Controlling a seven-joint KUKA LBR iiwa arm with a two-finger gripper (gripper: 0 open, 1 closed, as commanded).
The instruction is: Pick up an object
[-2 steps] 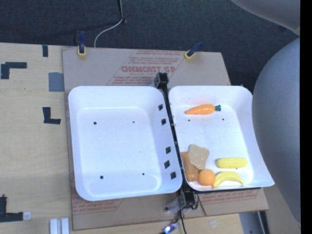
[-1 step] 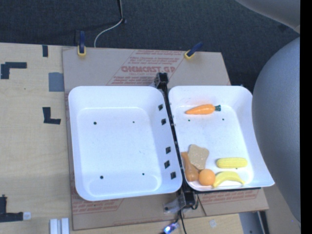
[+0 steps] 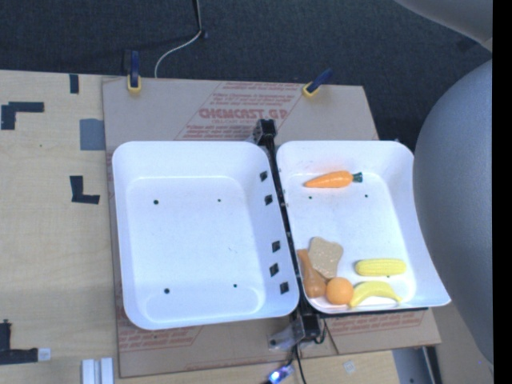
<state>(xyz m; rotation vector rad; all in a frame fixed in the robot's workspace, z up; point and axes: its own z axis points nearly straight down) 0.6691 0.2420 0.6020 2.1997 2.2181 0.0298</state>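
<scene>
Five toys wait in the right bin [image 3: 400, 166], banana [image 3: 374, 294] and orange [image 3: 339, 291] lowest in frame, carrot [image 3: 329, 180] farthest up; nothing is picked yet, so next comes a descent, claw state unknowable.

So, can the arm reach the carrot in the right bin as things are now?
Probably yes. The carrot lies alone near the far side of the right bin, apart from the bread slice, corn, orange and banana. Nothing covers it, so a descent from above looks free.
</scene>
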